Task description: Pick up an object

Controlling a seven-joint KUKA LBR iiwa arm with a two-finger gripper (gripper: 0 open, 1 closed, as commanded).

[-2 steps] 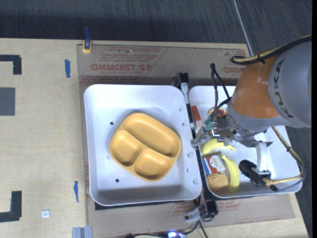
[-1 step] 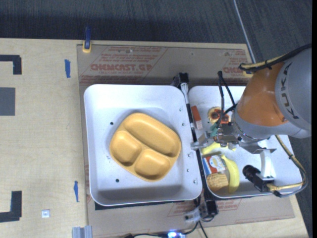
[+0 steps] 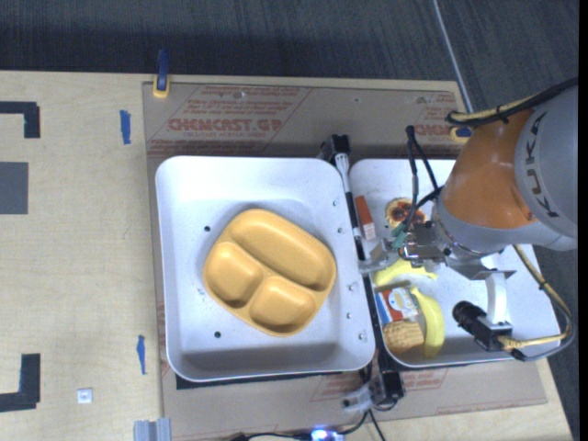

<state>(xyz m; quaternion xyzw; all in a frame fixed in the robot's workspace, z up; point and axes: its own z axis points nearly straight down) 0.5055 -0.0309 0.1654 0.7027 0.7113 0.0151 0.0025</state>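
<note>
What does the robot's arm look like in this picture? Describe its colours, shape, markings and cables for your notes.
The arm is rounded and bulky: a grey shell with dark lettering, then a broad orange band above the wrist. Black cables loop over the orange section, and a yellow-tipped cable trails beneath it. The gripper end is a cluster of small metal and dark parts with thin coloured wires.

Dark grey carpet floor (image 3: pixel 276 16) ran across the top, with a thin pale line (image 3: pixel 446 28) slanting over it at upper right. Light wood bench top (image 3: pixel 73 274) filled the left, marked with black tape pieces (image 3: pixel 20 119) and blue tape bits (image 3: pixel 125 127). Brown cardboard sheet (image 3: pixel 239 118) with red print lay under the bins. A blue clamp (image 3: pixel 162 72) sat at its top-left corner. Lighting was even, shadows soft.
</note>
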